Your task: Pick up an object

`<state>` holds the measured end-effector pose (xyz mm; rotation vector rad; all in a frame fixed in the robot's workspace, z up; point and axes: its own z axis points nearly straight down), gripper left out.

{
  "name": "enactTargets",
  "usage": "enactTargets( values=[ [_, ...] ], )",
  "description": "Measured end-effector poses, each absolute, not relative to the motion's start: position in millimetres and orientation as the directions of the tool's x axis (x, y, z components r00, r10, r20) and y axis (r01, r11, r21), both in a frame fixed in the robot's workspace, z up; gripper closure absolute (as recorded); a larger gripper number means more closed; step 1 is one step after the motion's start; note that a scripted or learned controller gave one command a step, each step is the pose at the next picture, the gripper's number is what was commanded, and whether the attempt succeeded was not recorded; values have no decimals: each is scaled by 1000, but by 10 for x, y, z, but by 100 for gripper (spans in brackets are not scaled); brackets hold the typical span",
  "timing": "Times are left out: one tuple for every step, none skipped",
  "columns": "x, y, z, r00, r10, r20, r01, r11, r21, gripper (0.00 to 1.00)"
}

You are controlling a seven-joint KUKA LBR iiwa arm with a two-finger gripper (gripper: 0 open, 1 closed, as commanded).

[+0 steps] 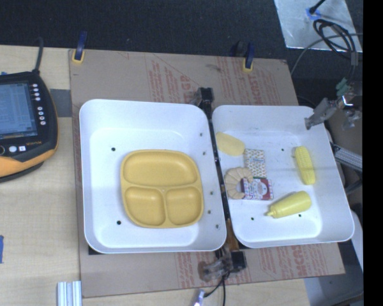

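A pale wood tabletop point(25, 222) carries a brown cardboard sheet point(179, 75), held at its far edge by two clamps point(80, 48) with blue handles. A teach pendant point(16, 123) with a lit screen and an orange rim lies at the left edge. Beyond the tabletop the floor point(166, 8) is dark carpet, with a pale sheet point(306, 14) lying on it at upper right and black cables point(335, 34) looped beside it. Light is even and soft.
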<state>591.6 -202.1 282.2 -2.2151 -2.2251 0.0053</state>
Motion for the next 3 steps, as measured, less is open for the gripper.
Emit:
enactTargets(
  values=[
    [6560, -2110, 2139, -7, 1000, -2, 1000, 7, -4, 0],
    [5957, -2118, 1276, -6, 1000, -1, 1000, 6, -6, 0],
    [6222, -1180, 1166, -8, 1000, -1, 1000, 8, -4, 0]
  ],
)
